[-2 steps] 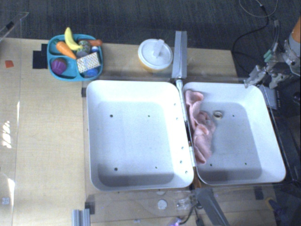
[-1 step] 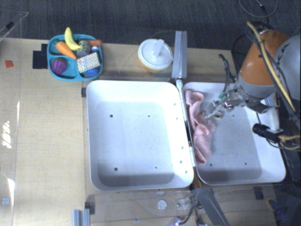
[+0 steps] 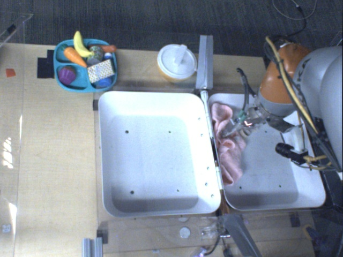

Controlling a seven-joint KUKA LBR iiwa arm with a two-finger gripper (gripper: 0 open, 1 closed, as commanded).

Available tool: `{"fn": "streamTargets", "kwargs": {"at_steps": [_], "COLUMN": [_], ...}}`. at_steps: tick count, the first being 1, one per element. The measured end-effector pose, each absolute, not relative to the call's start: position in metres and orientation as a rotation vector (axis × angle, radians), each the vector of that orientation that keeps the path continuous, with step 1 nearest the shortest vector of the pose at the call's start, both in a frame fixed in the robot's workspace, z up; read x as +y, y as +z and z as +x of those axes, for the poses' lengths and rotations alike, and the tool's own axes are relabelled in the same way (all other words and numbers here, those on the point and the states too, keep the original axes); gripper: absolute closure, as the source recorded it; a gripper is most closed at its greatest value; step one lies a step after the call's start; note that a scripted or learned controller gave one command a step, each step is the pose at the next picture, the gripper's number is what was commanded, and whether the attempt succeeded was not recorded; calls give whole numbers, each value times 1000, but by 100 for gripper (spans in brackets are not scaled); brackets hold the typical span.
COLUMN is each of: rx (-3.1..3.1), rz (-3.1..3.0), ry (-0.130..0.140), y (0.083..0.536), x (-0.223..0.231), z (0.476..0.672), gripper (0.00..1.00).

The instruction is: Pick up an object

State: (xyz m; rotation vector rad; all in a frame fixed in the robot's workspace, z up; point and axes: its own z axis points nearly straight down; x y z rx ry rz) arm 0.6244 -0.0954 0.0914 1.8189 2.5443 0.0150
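Observation:
A crumpled pink cloth (image 3: pixel 229 155) lies along the left wall of the right bin (image 3: pixel 278 189), running from the back corner toward the middle. My gripper (image 3: pixel 237 126) reaches in from the right and sits low over the cloth's upper part, its tip against or just above the fabric. The grey arm with its orange band (image 3: pixel 278 84) hangs over the back right of that bin. Whether any cloth sits inside the gripper is hidden by its body.
The left bin (image 3: pixel 155 154) adjoins the right one. Behind the bins stand a blue tray of toy food (image 3: pixel 86 64), a white lidded cup (image 3: pixel 177 62) and a grey metal post (image 3: pixel 204 63). Cables and arm parts (image 3: pixel 305 154) crowd the right bin's right side.

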Motion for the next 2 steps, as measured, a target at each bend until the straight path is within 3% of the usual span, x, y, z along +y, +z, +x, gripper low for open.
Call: {"fn": "streamTargets", "kwargs": {"at_steps": [1, 2], "rx": [2542, 2713], "rz": [1815, 1571], "ry": [21, 4], "y": [104, 186], "x": [-94, -73], "z": [627, 670], "gripper": [100, 100]}}
